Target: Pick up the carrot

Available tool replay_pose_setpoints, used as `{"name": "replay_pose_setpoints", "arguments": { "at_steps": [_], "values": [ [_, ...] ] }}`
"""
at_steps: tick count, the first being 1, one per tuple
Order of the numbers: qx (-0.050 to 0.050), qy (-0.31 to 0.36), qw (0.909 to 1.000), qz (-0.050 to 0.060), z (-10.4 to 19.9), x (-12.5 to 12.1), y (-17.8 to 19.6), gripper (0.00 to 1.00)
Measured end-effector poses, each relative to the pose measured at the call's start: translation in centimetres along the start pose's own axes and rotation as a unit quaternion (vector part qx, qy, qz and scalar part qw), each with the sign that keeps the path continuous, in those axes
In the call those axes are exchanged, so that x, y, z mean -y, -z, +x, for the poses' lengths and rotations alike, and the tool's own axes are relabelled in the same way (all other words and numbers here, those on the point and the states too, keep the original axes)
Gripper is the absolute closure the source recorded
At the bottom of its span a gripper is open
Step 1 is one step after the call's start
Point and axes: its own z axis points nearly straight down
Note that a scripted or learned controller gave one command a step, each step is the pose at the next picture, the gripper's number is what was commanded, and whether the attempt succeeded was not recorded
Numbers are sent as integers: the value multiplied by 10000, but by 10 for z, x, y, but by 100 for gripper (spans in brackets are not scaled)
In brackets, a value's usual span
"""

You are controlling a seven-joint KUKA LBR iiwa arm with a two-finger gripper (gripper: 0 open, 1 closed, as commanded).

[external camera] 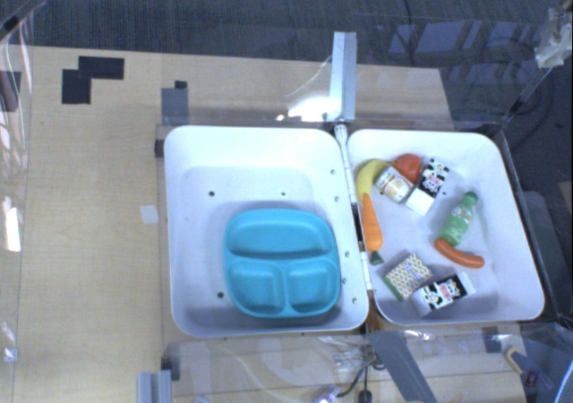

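Observation:
The carrot [371,223] is a slim orange piece with a green tip, lying lengthwise along the left wall of the right bin [510,213]. Its green end points toward the front of the bin. A yellow banana [365,175] lies just behind it, and a small can [391,184] sits to its upper right.
The right bin also holds a red tomato [408,165], two cow-patterned cartons [435,179] [442,293], a green bottle [457,218], a sausage [460,254] and a patterned box [407,275]. A blue divided plate [282,261] sits in the left bin [192,213].

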Motion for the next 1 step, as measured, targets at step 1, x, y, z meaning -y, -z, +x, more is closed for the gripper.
{"name": "replay_pose_setpoints", "arguments": {
  "at_steps": [1],
  "values": [
    [-1, 1727, 9850, 9, -7, -2, -1, 100]
  ]
}}
